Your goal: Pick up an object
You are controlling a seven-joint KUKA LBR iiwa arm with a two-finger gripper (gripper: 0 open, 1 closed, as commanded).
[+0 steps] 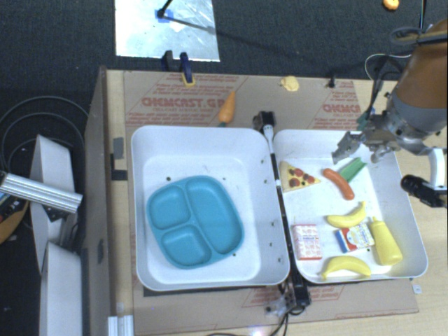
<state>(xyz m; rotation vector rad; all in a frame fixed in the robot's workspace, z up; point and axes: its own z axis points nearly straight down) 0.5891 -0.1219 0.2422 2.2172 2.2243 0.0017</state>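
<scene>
Hand [358, 148] hovers spread open above the green pepper [352, 168]; drop straight, clamp across its narrow width.

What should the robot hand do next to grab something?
Probably move straight down a little: the gripper hovers over the right bin, just above the green toy beside the red sausage, holding nothing.

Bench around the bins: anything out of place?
Yes. A toy carrot lies on the cardboard behind the left bin, and a small yellow piece sits on the cardboard behind the right bin. Both are outside the bins.
</scene>
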